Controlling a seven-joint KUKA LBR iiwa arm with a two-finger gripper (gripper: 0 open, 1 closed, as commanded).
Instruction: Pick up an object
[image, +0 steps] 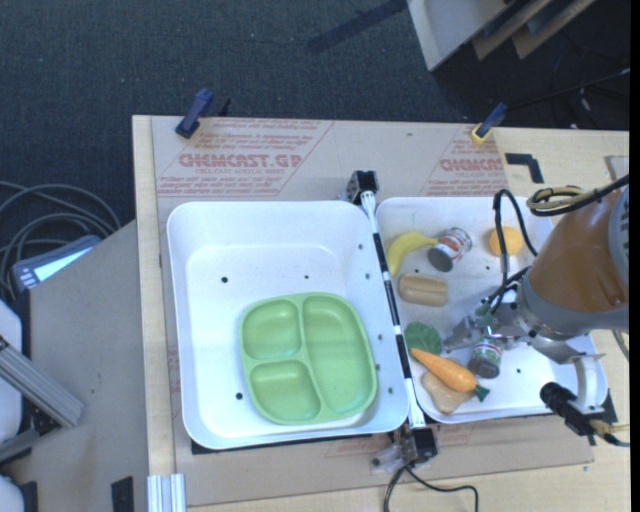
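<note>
A wooden bench carries two white bins; the right bin (520, 405) holds the toys. The gripper (484, 335) hangs low, just above a small can (487, 359). A carrot (444, 370) lies immediately left, pointing up-left.

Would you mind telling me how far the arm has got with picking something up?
Done: the arm has reached into the right bin, and its gripper sits low among the items, near the small can and the carrot. In hand: nothing visibly; the view is too cluttered to judge a grasp. Left: securing and lifting an item. The green tray lies in the left bin.
</note>
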